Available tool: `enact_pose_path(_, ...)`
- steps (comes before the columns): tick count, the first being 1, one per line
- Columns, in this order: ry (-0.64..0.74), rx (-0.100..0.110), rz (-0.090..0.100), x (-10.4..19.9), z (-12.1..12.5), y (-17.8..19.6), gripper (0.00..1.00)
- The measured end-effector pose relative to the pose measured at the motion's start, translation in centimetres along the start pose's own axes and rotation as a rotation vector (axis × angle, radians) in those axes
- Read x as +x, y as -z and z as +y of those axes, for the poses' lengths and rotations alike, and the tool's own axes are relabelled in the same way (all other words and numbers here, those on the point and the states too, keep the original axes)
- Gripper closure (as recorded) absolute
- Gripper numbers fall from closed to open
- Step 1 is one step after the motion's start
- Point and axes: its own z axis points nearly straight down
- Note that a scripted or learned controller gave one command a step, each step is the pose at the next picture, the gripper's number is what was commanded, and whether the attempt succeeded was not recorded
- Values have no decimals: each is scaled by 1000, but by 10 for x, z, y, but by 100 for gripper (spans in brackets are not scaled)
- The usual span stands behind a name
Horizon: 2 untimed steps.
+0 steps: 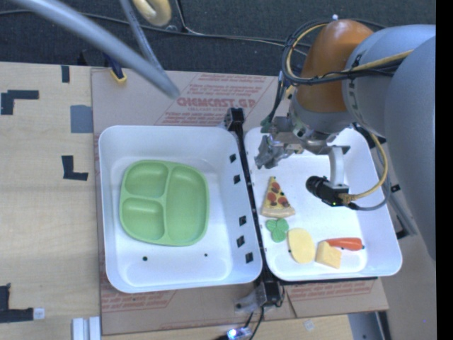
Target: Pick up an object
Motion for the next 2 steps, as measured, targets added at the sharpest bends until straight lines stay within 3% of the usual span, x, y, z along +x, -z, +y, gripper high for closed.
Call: enact_pose_path(2, 0, 0, -1, 100, 13, -2, 100)
